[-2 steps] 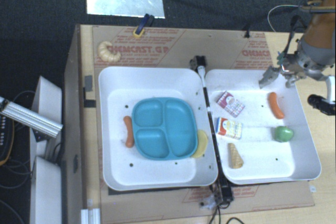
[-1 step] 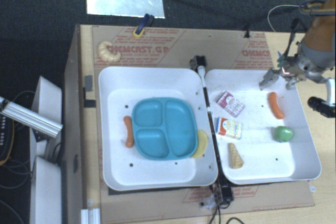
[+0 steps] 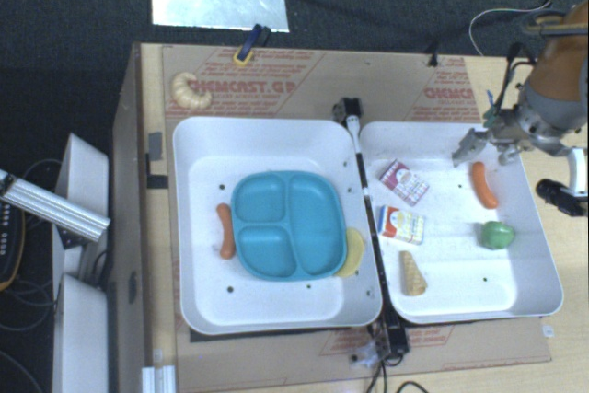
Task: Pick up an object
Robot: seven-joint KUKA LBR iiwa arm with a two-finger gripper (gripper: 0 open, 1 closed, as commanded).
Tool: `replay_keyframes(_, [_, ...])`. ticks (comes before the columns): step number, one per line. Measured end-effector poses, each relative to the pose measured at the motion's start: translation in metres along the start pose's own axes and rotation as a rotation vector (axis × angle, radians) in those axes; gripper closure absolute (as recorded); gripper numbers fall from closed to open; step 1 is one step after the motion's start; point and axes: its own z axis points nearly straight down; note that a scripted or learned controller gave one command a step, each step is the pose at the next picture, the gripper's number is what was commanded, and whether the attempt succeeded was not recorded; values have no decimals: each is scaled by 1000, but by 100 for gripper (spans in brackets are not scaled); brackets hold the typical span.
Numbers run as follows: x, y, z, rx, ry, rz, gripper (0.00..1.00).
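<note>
My gripper (image 3: 488, 148) hangs over the far right part of the right bin (image 3: 460, 308), its two fingers spread open with nothing between them. Just below it lies an orange carrot-like stick (image 3: 483, 184). A green round fruit (image 3: 496, 235) sits further toward the front. In the same bin lie a red-and-white packet (image 3: 404, 181), a small printed carton (image 3: 401, 225) and a tan cone-shaped piece (image 3: 412, 272).
The left bin (image 3: 198, 198) holds a blue divided plate (image 3: 285, 225), an orange sausage (image 3: 225, 230) to its left and a yellow slice (image 3: 353, 252) at its right edge. A pale croissant-like toy (image 3: 191, 88) lies on the cardboard behind the bins.
</note>
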Motion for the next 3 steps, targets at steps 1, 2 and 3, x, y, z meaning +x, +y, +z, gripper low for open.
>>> replay_keyframes(1, [0, -4, 19, 1, 0, 0, 0])
replay_keyframes(2, [0, -9, 27, 1, 0, 0, 0])
replay_keyframes(3, [0, -8, 16, -3, -1, -1, 100])
